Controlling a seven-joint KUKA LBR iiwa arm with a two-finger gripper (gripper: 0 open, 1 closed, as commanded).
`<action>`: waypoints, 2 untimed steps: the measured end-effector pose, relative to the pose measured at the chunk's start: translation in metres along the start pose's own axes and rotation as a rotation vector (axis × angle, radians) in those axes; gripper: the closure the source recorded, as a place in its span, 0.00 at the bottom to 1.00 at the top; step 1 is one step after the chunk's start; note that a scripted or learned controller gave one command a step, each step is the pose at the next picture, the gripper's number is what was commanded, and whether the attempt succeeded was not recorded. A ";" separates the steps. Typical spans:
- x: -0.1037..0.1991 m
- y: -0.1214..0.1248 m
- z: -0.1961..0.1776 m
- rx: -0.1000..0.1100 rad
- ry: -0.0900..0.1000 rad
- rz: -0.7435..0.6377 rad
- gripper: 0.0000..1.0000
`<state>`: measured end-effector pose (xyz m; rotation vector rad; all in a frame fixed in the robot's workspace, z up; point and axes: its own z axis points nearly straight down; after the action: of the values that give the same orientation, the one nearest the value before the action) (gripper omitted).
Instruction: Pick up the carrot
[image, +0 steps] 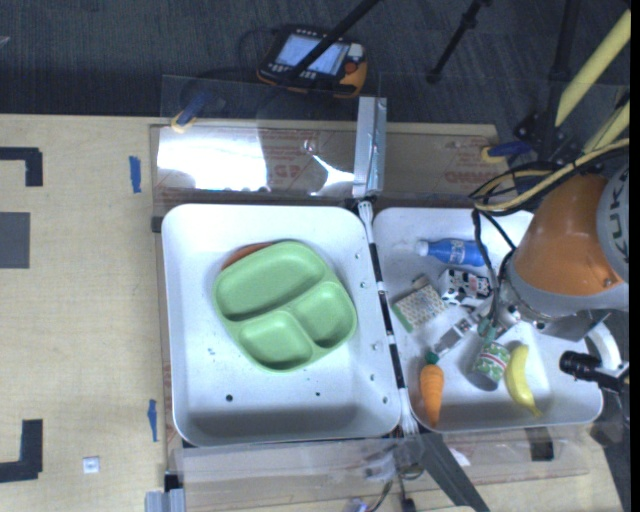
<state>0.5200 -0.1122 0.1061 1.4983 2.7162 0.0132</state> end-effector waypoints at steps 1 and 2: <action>0.074 0.003 -0.078 0.026 0.034 -0.097 0.00; 0.025 -0.027 0.019 0.020 0.029 -0.137 0.00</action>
<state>0.4846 -0.1059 0.0860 1.3233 2.8438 0.0042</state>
